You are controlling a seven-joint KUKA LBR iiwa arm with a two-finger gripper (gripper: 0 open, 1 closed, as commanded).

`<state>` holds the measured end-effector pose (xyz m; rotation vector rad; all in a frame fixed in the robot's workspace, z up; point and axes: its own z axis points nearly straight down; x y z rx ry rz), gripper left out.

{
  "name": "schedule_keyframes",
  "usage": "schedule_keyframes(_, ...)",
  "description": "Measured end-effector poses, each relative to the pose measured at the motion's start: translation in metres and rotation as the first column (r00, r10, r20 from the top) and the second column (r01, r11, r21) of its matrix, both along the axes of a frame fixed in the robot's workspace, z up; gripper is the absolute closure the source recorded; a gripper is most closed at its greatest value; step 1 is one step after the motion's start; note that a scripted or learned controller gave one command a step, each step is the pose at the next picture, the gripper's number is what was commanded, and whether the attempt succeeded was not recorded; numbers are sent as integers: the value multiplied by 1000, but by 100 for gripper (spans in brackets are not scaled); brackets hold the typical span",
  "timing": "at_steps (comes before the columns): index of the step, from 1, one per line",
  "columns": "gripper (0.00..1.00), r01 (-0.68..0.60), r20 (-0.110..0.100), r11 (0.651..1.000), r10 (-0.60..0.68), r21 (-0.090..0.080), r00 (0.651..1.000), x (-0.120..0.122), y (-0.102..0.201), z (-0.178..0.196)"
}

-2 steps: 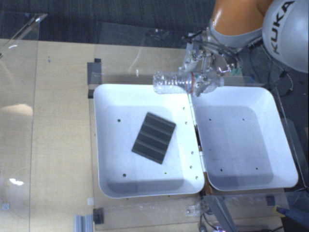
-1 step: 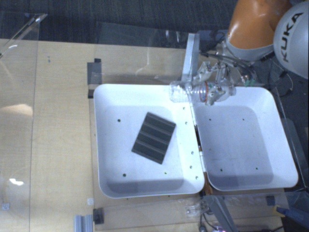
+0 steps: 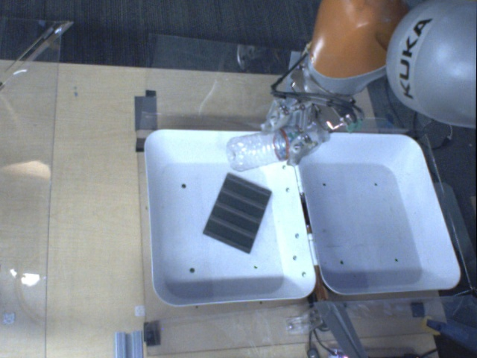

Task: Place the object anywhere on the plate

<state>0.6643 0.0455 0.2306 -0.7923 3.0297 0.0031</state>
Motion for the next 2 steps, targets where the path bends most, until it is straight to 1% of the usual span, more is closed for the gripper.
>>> schedule_keyframes(1, 0, 0, 0, 1000, 0, 0, 1000, 0, 0, 0)
schedule_keyframes(2, 0, -115, 0, 993, 115, -1, 993, 6, 28, 13)
